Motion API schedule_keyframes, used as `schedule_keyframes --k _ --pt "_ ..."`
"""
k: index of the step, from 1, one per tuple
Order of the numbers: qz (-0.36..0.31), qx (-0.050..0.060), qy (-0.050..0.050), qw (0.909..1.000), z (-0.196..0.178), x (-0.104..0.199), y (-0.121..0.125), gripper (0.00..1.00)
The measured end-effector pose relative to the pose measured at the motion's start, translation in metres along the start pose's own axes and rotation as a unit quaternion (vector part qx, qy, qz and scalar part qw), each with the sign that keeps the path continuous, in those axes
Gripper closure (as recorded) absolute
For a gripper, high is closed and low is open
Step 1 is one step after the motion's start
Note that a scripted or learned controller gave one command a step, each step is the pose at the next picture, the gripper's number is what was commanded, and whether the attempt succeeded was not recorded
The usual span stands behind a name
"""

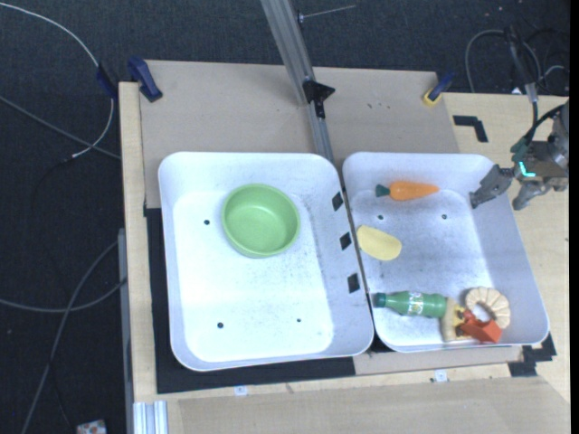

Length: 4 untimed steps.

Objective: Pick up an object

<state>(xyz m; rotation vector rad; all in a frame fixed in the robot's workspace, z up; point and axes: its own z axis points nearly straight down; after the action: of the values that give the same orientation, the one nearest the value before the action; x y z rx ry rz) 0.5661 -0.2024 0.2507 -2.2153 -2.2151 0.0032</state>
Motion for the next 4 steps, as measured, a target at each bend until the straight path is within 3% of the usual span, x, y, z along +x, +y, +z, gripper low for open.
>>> schedule_keyframes --k 1,2,4 --pt "0.000 -0.002 0.000 1.0000 -0.002 0.000 0.001 0.00" --pt "0.000 0.003 0.001 1.0000 0.062 0.002 -0.005 0.00" --pt "0.000 0.002 0.001 1.0000 0.159 0.001 -0.007 0.00"
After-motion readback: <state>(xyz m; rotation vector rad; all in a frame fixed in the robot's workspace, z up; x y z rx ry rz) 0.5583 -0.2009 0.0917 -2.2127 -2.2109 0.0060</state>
